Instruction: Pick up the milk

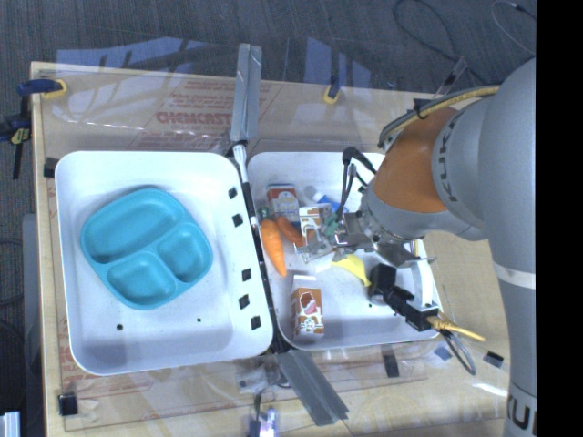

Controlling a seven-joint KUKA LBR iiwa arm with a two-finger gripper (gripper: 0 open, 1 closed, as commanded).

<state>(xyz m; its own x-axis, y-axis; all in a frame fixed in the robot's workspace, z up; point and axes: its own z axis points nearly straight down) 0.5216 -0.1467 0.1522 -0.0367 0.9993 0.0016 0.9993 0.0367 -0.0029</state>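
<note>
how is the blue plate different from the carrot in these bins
The blue plate is wide, flat and split into three compartments; the carrot is slim and tapered. The plate is blue, the carrot orange. The plate lies in the left bin; the carrot lies in the right bin among other items.

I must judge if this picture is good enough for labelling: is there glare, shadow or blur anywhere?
Camera view: light even and soft; pale reflections on the clear sheet behind the bins; faint shadow inside the left bin at its front corner; the small items round the end effector look slightly soft, their labels unreadable; the tray is sharp.
</note>
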